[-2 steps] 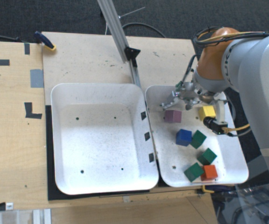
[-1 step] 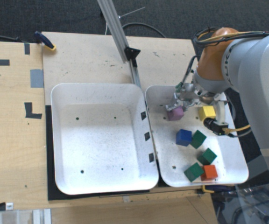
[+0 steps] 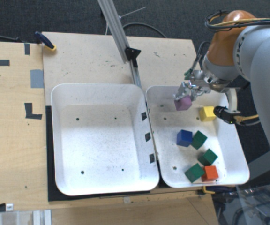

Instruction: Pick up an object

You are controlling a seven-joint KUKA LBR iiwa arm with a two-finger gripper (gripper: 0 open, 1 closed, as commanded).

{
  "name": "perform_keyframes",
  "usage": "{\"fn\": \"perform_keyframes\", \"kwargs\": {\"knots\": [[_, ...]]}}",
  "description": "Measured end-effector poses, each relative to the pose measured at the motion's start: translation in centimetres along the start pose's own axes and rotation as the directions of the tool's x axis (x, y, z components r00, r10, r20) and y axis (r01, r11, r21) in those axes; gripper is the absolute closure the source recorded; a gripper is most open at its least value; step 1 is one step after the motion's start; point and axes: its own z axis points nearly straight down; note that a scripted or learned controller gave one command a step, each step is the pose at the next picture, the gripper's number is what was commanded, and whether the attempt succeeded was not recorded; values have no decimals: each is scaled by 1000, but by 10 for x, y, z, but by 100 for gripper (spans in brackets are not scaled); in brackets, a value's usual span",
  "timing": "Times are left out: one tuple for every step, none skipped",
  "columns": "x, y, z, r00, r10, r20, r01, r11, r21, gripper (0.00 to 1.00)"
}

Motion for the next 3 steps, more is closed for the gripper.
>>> {"fn": "perform_keyframes", "kwargs": {"knots": [[0,10,-58,1000,0,0,0,1000,-1,100],[1,11,-92,1000,0,-1,0,1000,2,100],[52,11,-95,1000,-4,-2,4,1000,6,100]]}}
